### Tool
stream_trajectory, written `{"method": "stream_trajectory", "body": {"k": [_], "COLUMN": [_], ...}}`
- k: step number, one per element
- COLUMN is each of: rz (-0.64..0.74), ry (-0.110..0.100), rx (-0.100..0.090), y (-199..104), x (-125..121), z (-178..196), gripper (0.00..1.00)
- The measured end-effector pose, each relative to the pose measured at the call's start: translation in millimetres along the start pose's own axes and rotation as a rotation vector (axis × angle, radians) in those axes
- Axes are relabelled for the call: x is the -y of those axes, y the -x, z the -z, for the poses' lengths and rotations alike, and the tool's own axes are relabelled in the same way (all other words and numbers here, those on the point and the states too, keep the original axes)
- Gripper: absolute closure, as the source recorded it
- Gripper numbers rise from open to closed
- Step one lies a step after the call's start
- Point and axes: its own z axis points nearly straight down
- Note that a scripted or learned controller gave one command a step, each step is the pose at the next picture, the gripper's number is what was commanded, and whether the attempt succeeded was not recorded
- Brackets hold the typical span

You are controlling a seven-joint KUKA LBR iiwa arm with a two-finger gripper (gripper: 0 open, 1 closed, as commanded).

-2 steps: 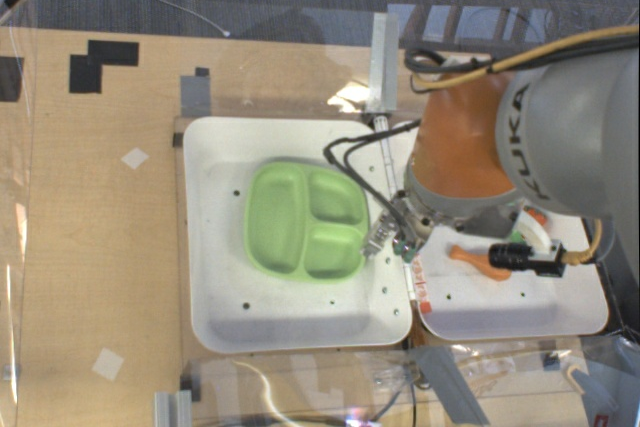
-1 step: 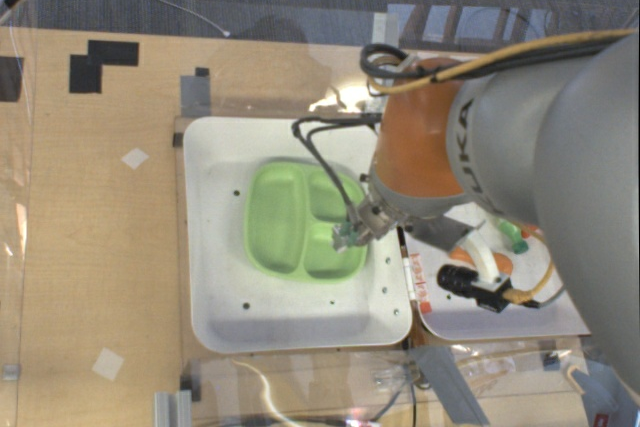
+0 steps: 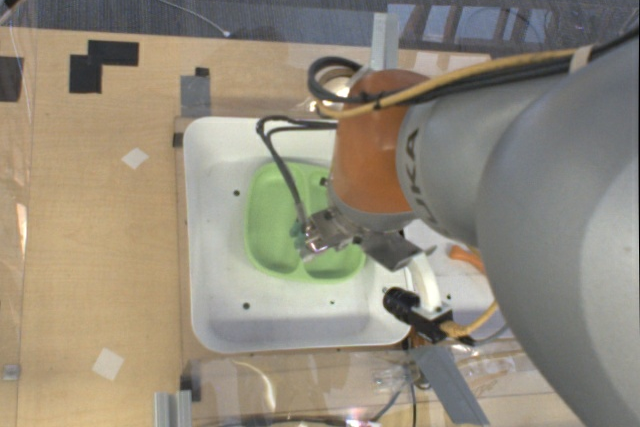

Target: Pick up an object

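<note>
Grey arm (image 3: 540, 215) with orange band hangs over the white bin (image 3: 215, 245), gripper (image 3: 320, 237) down on the green object (image 3: 275, 220) near the bin's middle, finger state can't tell; looks like grasp stage, next needs a firm close then lift.

A white bin (image 3: 215, 215) sits on the wooden bench (image 3: 90, 245).

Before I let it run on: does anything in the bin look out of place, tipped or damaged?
Nothing stands out. A light green dish lies flat in the white bin, looking whole. The pincer is low over the dish's right part, with the arm covering the bin's right side.
</note>
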Motion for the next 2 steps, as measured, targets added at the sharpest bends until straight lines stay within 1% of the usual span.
{"method": "stream_trajectory", "body": {"k": [1,2], "rz": [-0.335,-0.760], "ry": [-0.002,-0.004], "rx": [0.001,0.002], "y": [-32.0,-52.1], "x": [-13.0,-35.1], "z": [6.5,12.3], "gripper": [1.00,1.00]}}
